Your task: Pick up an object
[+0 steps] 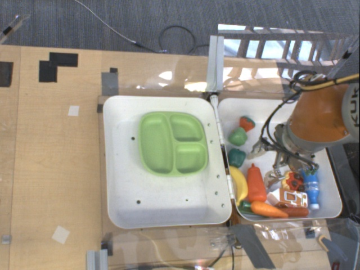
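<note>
Gripper (279, 172) low inside the right bin (333, 206), hanging beneath the orange band of the arm (318, 117); metal parts visible, yet impossible to tell whether open, closed or gripping anything.

Far left: bare tabletop (50, 151) with black markings near its top edge. Next: left bin (121, 151), holding a green divided plate (172, 143) lying flat near its middle. Then the right bin, crowded with toy food. Along its left side, top to bottom: a small red and green piece (246, 122), a green pepper-like piece (238, 136), a darker green piece (237, 157), a yellow banana (239, 183). Just beside the banana, a red bottle (256, 183), upright in the view, long axis running up and down the picture. Below it, an orange carrot (268, 209), long axis slanting across the bin's lower edge. Further right, a small printed box (293, 197) and a blue bottle (312, 190).

Key relation, as a judgement: red bottle just left of the gripper, box just below and right of it, both near; likeliest targets, needing only a short sideways shift.
</note>
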`<state>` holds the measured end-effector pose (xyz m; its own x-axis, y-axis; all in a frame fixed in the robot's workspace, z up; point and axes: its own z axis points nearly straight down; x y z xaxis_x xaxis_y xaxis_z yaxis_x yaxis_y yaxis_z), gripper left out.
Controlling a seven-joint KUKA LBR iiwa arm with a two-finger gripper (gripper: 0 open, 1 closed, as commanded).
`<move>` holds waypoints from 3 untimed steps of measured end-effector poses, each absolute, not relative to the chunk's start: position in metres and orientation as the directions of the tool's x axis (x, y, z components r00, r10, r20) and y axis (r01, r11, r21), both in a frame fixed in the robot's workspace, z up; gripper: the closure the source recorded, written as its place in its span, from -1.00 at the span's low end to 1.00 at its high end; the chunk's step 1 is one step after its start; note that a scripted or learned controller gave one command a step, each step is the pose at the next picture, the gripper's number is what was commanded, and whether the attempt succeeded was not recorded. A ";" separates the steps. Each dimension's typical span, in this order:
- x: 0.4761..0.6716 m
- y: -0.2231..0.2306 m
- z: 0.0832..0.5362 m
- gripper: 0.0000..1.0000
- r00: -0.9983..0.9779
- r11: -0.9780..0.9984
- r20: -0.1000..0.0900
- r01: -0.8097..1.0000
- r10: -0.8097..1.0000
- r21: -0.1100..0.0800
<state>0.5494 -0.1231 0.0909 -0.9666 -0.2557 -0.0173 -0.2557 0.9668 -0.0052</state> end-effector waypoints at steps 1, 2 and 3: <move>0.656 -0.120 0.089 -1.00 -0.974 0.975 0.055 -0.221 -0.222 0.019; 0.561 -0.135 0.091 -1.00 -0.900 0.901 -0.012 -0.435 -0.435 -0.008; 0.623 -0.085 0.090 -1.00 -0.893 0.893 -0.016 -0.450 -0.450 -0.005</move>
